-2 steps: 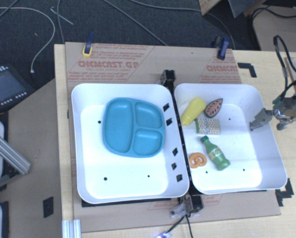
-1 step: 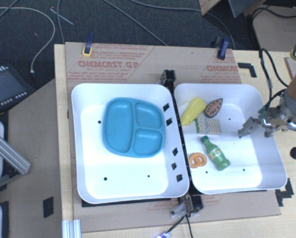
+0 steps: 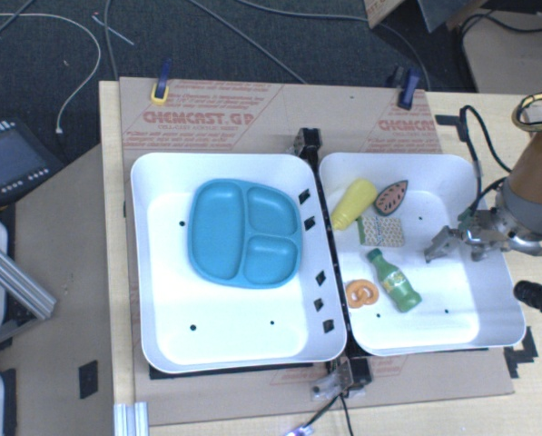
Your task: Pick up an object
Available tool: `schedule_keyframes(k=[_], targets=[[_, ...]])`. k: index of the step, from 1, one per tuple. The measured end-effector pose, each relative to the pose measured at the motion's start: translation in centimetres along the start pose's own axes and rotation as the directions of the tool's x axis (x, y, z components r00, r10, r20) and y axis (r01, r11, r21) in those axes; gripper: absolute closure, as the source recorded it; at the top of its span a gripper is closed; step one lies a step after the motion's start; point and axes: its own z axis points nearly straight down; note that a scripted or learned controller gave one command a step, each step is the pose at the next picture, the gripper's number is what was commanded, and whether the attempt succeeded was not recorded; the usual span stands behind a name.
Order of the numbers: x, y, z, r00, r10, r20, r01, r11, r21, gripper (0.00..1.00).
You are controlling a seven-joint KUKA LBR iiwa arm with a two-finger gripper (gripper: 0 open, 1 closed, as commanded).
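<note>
The right bin (image 3: 488, 321) holds several small objects. A yellow bottle-shaped toy (image 3: 353, 203) lies near its left wall, with a brown almond-shaped piece (image 3: 391, 197) beside it. Below them lie a speckled square pad (image 3: 381, 232), a green bottle (image 3: 395, 281) on its side, and an orange ring-shaped piece (image 3: 361, 292). My gripper (image 3: 459, 242) hangs low over the right part of this bin, to the right of the pad and the green bottle. Its fingers (image 3: 437, 246) are spread open with nothing between them.
The left bin (image 3: 162, 289) holds a blue divided plate (image 3: 245, 232). A black divider with clips (image 3: 318, 243) runs between the bins. Cables (image 3: 475, 139) trail along the bench at the right, near the arm.
</note>
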Motion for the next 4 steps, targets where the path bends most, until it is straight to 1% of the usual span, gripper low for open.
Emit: schedule_keyframes(k=[1, 2, 3, 4], targets=[[0.1, 0.0, 3.9, 1.0, 0.0, 0.0, 0.0, 1.0, 0.0, 0.0], [0.0, 0.1, 2.6, 1.0, -0.001, 0.001, 0.001, 1.0, -0.006, 1.0], [-0.4, 0.7, -3.7, 1.0, -0.001, 0.006, 0.001, 1.0, -0.012, 1.0], [-0.4, 1.3, -8.2, 1.0, -0.001, 0.005, 0.001, 1.0, -0.011, 1.0]])
